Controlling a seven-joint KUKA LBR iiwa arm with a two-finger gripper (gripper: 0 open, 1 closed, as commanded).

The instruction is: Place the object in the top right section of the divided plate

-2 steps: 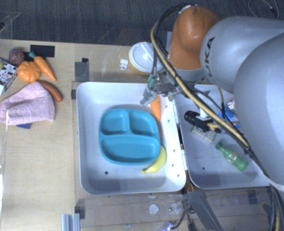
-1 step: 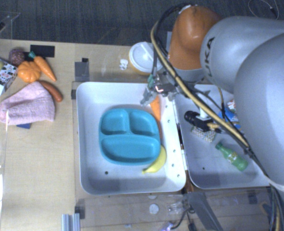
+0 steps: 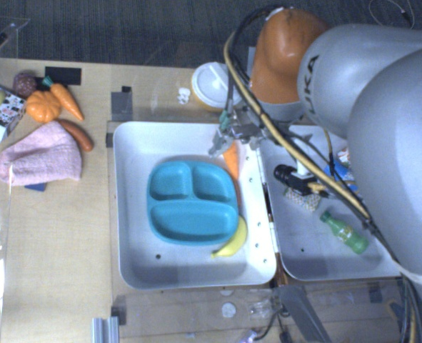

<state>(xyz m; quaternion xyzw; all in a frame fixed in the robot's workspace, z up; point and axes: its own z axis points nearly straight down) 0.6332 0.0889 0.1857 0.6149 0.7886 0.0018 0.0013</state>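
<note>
One orange plastic carrot (image 3: 230, 161) sits pinched between the fingers of the metal two-finger gripper (image 3: 229, 143) just above the upper right edge of the blue divided plastic plate (image 3: 193, 201), so releasing it into that section seemingly remains.

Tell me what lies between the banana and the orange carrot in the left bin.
In the camera view, the right edge of the blue plate sits between the banana and the carrot, which stands under the gripper.
</note>
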